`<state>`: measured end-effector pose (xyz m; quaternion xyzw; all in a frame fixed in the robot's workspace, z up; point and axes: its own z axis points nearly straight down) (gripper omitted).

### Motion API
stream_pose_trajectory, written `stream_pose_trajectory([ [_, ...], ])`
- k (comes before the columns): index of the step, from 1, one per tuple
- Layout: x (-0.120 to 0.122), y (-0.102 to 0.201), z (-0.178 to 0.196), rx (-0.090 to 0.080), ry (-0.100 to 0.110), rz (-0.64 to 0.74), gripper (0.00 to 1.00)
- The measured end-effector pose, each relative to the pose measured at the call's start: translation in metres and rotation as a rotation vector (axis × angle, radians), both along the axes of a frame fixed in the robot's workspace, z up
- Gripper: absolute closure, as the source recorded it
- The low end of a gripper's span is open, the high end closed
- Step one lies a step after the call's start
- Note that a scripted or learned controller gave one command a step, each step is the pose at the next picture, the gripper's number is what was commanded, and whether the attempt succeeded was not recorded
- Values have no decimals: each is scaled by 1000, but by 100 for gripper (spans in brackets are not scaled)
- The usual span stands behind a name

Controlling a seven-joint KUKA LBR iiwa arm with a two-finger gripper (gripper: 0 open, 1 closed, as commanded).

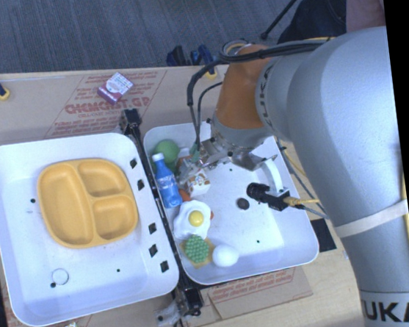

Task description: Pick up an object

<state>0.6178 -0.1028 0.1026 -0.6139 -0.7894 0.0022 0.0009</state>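
A cluster of small objects is seen along the left side of the right-hand bin (303, 247), and any of them could serve as the thing to be picked up. A blue bottle (166, 180) lies beside the dividing wall, with a green ball (166, 151) just behind it. Nearer the front, a toy fried egg (194, 218), a green knobbly piece (196, 250) and a white egg (225, 256) are grouped close together. A small dark disc (243, 204) sits apart on the bin floor.

The gripper (199, 168) is lowered over a small pale item (198, 185) just right of the bottle, probably because that crowded spot was chosen for the grasp. Whether it is spread or closed cannot be told, and nothing is clearly seen held. The grey arm (333, 128) with its orange band (239, 95) reaches in from the right.

The left-hand bin (28, 292) carries a yellow divided tray (87, 201). Both bins rest on printed cardboard (79, 108), where a small wrapped packet (115, 86) lies. Grey carpet (99, 24) is seen beyond the bench.
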Motion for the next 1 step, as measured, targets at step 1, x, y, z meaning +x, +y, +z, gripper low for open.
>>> stream_pose_trajectory([
  [1,-40,54,89,3,-2,239,100],
])
